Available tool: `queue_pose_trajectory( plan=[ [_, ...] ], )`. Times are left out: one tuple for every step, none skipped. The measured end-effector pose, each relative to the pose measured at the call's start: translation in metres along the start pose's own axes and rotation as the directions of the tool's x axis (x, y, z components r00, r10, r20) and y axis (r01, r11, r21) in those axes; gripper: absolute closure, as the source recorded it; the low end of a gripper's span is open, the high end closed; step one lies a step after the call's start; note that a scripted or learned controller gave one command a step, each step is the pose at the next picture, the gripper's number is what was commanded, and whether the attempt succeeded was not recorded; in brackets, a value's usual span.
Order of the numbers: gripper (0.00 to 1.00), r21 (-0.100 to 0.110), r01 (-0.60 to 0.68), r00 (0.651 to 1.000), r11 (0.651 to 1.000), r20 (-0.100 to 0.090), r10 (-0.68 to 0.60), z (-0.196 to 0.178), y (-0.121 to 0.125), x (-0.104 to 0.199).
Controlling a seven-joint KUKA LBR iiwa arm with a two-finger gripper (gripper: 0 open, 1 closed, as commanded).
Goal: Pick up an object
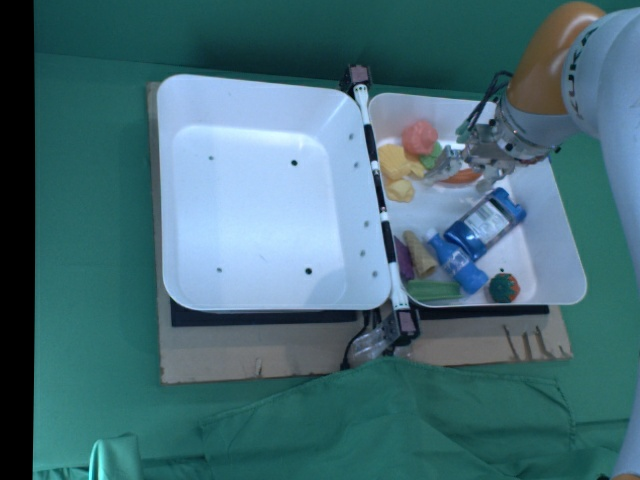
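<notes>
A: Started at the left?

B: Yes. Saw the left bin (172, 168), white and shallow, dark dots scattered over its floor. Sat on a sheet of cardboard (210, 368), green cloth (400, 423) bunched along the near edge.

A: And between the bins?

B: A black-and-white rod (376, 178), running from far to near along the seam.

A: Then the right bin (562, 253). Crowded?

B: Fairly. Just past the rod, yellow pieces (396, 164) heaped together, a lumpy red-pink ball (420, 135) behind them, a small green bit (432, 155) touching both. Nearer the front, a purple piece (403, 259) beside a tan cone (422, 253), and a green cucumber shape (433, 290) lying along the front wall.

A: And the thing to be picked?

B: Took it for the orange-red piece (462, 177). Flat, long and narrow, bright against the white, lying on the floor in the far half of the right bin, just right of the yellow pieces.

A: Claw on it?

B: Sat directly over it, the gripper (470, 166), touching or very nearly. Open, closed or gripping? Could not tell from that angle.

A: Further right?

B: A big blue bottle (487, 221) with a pale label, lying slantwise; a smaller blue bottle (452, 256) at its near end; a speckled ball (503, 288) in the front corner. Above all that, the grey arm (600, 63) with its orange band, reaching in from the right.
</notes>
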State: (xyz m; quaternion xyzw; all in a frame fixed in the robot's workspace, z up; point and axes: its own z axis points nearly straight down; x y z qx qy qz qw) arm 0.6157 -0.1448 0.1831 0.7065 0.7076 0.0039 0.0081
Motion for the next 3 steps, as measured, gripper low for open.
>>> queue_pose_trajectory(
  plan=[
    [0.00, 0.030, 0.005, 1.000, 1.000, -0.004, -0.005, 0.002, 0.086, -0.001],
    [0.00, 0.005, -0.006, 1.000, 1.000, -0.001, 0.006, -0.002, 0.039, -0.008],
    [1.00, -0.007, -0.006, 1.000, 1.000, 0.003, 0.006, -0.017, 0.043, -0.009]
  ],
)
